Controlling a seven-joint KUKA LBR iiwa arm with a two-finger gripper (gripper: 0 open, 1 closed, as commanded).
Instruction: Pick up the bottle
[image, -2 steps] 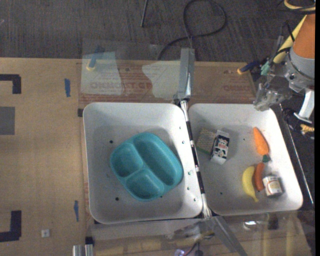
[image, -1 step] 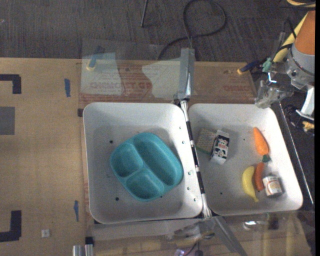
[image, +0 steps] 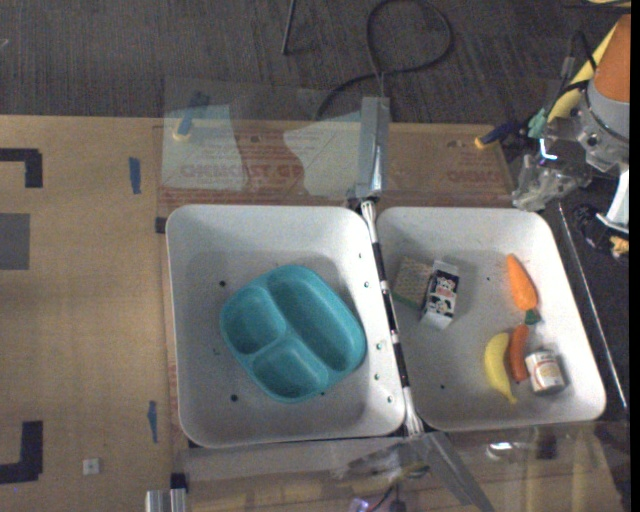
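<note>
The bottle (image: 545, 371) lies untouched at the lower right of the right bin (image: 470, 400), beside a banana (image: 498, 366). The hand (image: 540, 185) hovers upper right; its grip state cannot be told. Picking remains undone.

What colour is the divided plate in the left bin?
Teal; the divided plate shows best in the camera view.
</note>
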